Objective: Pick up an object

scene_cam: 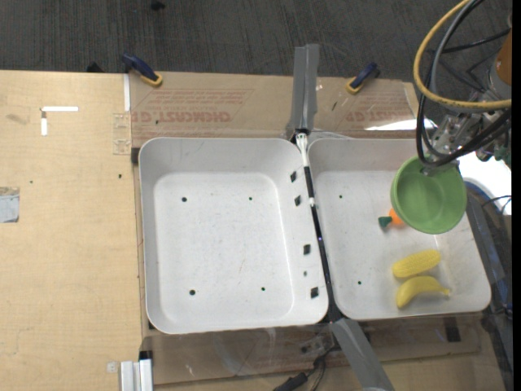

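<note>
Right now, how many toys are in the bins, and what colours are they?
Green: 1, the bowl, tilted up at the gripper
Yellow: 2, the corn and the banana
Orange: 1, a small piece partly hidden by the bowl, with a teal bit on it
Total: 4, all in the right bin

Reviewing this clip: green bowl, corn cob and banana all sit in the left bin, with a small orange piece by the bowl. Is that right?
Not quite: the wrong part is the bin. The camera view shows the green bowl, corn cob and banana in the right bin, not the left bin. The small orange piece is indeed by the bowl.
</note>
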Action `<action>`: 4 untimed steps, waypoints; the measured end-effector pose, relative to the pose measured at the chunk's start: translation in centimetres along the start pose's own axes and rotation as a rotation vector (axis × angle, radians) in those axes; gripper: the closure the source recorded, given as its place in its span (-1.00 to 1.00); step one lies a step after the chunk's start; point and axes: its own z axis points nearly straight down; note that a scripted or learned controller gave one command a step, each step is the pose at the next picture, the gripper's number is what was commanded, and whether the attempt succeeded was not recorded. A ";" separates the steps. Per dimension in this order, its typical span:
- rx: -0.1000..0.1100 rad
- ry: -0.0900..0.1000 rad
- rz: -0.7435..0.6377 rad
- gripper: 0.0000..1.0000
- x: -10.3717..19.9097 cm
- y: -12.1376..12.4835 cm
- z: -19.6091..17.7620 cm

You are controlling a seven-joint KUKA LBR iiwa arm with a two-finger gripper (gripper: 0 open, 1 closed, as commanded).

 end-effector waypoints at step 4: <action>-0.002 0.000 -0.274 1.00 -3.6 4.9 9.5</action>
